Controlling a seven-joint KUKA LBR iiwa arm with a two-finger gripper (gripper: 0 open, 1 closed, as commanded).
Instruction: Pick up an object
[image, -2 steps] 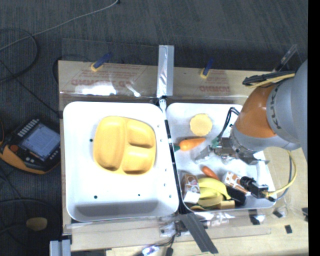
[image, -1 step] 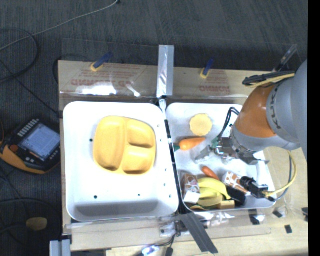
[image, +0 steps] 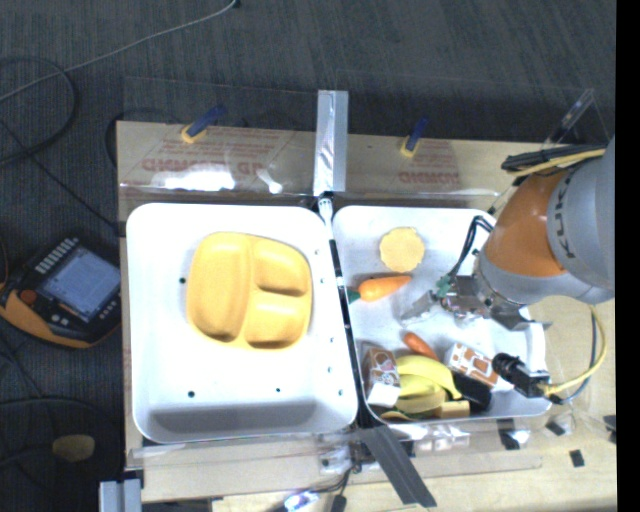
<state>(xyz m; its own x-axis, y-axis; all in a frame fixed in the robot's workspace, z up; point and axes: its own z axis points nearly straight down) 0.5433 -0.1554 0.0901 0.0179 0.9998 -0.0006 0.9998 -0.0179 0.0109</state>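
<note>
Two bins, tool low over right one

Tool sat in the right white bin, just beside the orange carrot-shaped toy, nothing visibly in it; grip state unreadable. Yellow banana toy lay nearby. Yellow divided plastic tray filled the left white bin. Judged: lining up on the carrot.

Red lettering runs across the clear plastic sheet along the bench's far edge, too blurred to read. A small printed packet in the right bin is likewise illegible.
</note>
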